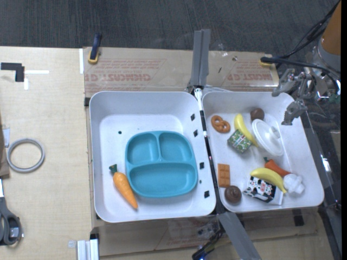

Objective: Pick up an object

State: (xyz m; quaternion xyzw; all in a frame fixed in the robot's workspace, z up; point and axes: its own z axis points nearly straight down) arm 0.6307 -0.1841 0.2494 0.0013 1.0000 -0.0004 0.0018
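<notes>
My gripper [283,105] hangs over the far right corner of the right bin [312,161], its two grey fingers spread open with nothing between them. Just below and left of it lie a brown ball [257,114] and a white round lid [268,136]. The same bin holds a pretzel [220,123], a yellow banana [243,128], a green box [239,141], a wafer [224,174], a chocolate donut [233,194], a black-and-white carton [262,190], a second banana [269,177] and a white lump [293,183].
The left bin [103,145] holds a blue divided plate [161,163] and a carrot [124,188] at its front left. A tape roll [24,154] lies on the bench at the left. A grey divider bar [200,58] runs between the bins at the back.
</notes>
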